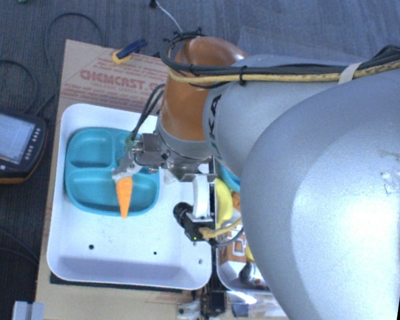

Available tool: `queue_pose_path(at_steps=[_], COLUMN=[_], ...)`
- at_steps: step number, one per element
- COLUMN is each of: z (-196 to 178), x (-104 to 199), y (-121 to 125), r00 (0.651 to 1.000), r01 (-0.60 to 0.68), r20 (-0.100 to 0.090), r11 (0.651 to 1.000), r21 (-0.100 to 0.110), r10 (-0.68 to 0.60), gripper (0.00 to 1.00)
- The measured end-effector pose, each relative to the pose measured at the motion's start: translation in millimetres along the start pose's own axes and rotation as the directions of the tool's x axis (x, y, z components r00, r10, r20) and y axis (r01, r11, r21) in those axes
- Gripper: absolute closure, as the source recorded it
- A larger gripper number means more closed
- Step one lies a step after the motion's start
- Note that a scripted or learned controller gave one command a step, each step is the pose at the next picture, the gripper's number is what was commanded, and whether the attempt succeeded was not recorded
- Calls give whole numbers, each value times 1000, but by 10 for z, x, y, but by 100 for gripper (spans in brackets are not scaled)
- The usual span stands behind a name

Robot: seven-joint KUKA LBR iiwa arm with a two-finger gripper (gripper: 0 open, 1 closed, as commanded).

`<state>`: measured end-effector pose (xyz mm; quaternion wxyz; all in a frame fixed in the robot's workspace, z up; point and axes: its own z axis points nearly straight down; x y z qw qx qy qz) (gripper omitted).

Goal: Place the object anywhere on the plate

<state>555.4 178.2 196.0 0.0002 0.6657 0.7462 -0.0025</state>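
Note:
A blue divided plate lies in the left white bin, toward its far side. An orange toy carrot points down the view over the plate's near right compartment, with its tip reaching the plate's near rim. My gripper comes down from the orange-banded wrist and is shut on the carrot's pale top end. The large grey arm hides most of the right bin and the plate's right edge.
The right bin holds a yellow item and several other partly hidden objects beside a black fitting. A teach pendant and cables lie on the carpet at the left. Cardboard lies beyond the left bin.

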Motion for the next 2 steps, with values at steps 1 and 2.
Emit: queue_pose_path(at_steps=[1,2], z=[-84,-81], x=[1,-4], y=[-4,-3], r00=[1000,1000], r01=[2,2], r20=[3,5], r11=[1000,1000], r21=[3,3], r10=[-2,-2], gripper=[100,0])
